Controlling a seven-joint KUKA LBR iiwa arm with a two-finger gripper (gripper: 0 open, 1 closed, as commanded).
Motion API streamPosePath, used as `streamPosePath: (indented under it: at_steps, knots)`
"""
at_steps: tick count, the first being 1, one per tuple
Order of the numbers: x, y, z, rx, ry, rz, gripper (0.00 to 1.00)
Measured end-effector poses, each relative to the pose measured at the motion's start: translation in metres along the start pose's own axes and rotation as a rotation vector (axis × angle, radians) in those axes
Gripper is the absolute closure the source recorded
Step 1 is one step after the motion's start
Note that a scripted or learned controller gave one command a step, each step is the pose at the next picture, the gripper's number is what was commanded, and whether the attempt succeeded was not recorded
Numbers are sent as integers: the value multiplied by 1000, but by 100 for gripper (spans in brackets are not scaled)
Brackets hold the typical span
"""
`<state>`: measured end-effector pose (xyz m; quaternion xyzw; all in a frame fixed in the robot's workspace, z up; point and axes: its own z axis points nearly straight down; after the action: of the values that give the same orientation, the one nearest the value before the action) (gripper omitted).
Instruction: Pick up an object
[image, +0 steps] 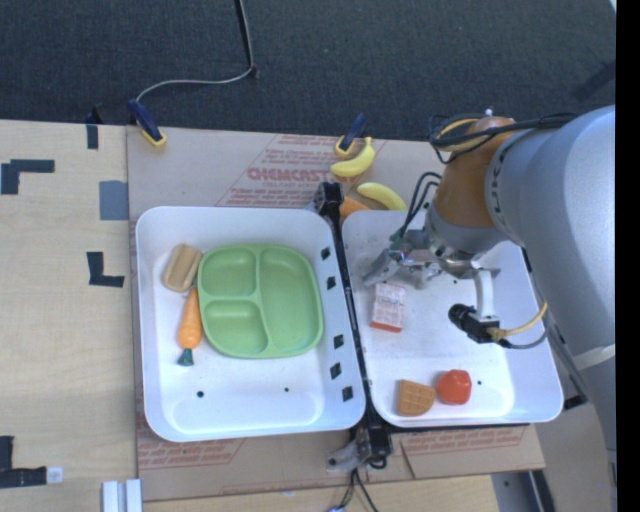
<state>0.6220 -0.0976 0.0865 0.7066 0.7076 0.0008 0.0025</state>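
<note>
My gripper (400, 272) hangs over the far half of the right bin (520, 395), open, with its metal fingers spread and nothing between them. A small white packet with red print (388, 307) lies flat on the bin floor just in front of the fingertips, apart from them. Near the front wall of this bin sit an orange waffle-like wedge (414, 397) and a red tomato (454, 387) side by side. A yellow banana (380, 195) and an orange piece (350, 208) rest at the bin's far left corner.
The left bin (250, 405) holds a green divided plate (262, 300), a bread slice (182, 267) and a carrot (190, 320) along its left side. A second banana (355, 160) lies on the cardboard behind the bins. The arm's bulk covers the right bin's right side.
</note>
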Motion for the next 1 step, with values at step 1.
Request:
streamPosePath:
  at_steps: [1]
  knots:
    - [1, -36, -1, 0, 0, 0, 0]
